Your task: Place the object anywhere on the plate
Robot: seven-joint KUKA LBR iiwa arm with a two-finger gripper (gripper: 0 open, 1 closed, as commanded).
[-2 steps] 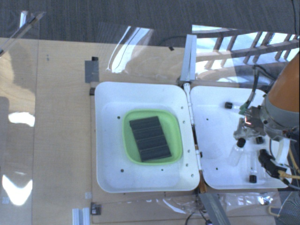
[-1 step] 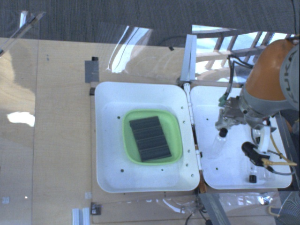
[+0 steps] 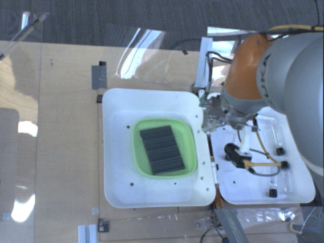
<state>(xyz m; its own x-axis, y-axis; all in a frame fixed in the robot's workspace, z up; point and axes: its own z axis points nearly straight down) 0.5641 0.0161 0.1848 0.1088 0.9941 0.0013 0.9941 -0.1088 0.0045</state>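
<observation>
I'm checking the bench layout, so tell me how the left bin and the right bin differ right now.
The left bin holds a green plate with a dark ridged block lying on it; the right bin holds small dark parts and thin rods instead. The left bin lies fully in the open, while the arm hangs over much of the right bin. Both are shallow, white and sit edge to edge.

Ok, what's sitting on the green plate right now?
A dark grey ribbed block lies flat on the green plate, inside the left bin. Whatever part of the plate is under the block is covered. The gripper is at the right bin's edge.
</observation>
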